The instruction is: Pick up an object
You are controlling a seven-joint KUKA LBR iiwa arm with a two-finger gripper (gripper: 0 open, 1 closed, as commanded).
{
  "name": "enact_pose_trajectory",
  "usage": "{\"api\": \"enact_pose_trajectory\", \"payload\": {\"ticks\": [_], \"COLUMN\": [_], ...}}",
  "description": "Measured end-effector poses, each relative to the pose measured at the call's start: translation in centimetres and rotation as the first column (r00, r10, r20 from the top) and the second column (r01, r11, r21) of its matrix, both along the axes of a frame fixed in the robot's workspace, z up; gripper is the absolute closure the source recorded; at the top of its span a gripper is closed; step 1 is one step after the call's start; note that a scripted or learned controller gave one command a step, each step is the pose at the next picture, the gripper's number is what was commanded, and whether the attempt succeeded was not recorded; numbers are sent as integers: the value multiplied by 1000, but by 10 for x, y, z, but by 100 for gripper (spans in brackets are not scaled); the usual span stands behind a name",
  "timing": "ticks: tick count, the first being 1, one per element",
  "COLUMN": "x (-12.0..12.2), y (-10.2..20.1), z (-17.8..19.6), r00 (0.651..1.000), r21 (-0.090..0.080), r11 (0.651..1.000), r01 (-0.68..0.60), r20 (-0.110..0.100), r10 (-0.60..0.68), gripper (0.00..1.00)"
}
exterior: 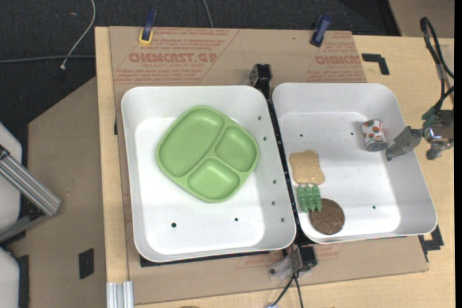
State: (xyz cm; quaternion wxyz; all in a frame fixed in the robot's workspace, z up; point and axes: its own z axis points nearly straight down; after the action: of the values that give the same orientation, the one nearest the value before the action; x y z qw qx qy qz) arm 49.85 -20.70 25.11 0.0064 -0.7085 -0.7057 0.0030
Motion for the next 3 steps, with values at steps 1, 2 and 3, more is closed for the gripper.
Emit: {"api": "enact_pose_trajectory", "payload": {"ticks": [1, 2, 3], "x": [3, 2, 11], "y": [1, 10, 6], "z": [6, -52, -104], "r00": [1000, 1000, 1000], "r21": [-4, -1, -1], "r11": [1000, 1000, 1000], "r01": [-4, -4, -4], "r20": [12, 7, 7], "r10": [4, 4, 4], "gripper": [0, 0, 0]}}
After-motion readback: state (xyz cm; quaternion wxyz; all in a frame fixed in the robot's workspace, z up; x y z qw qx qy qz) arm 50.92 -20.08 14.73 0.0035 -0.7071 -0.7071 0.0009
